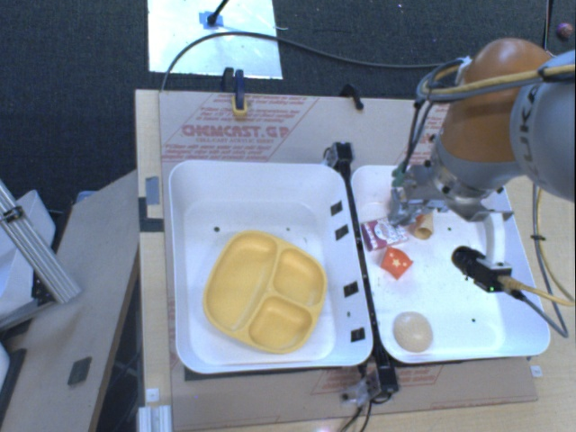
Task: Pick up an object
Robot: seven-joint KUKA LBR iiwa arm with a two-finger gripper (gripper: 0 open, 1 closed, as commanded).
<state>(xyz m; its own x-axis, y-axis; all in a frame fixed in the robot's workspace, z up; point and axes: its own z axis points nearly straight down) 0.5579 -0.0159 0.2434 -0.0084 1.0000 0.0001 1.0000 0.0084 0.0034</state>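
Seen from above, your grey arm (490, 124) with its orange band reaches in from the right over the worktop (297, 124), its pincer (407, 210) low over the far left part of the right bin (504, 331). From this angle you cannot tell whether the pincer is spread or pressed together, and nothing is plainly caught in it.

The things you could pick up lie in that right bin. A red-and-white packet (382, 235) sits just below the pincer, near the bin's left wall. A small tan cylinder (422, 226) lies just beside the packet, on its right, close under the pincer. A small orange piece (396, 262) rests just in front of the packet. A pale round ball (413, 331) sits well apart from them, near the bin's front edge.

In the left bin (180, 241) you see a yellow divided tray (265, 290) with three compartments, lying flat toward the front. A black strip (351, 241) runs between the two bins.
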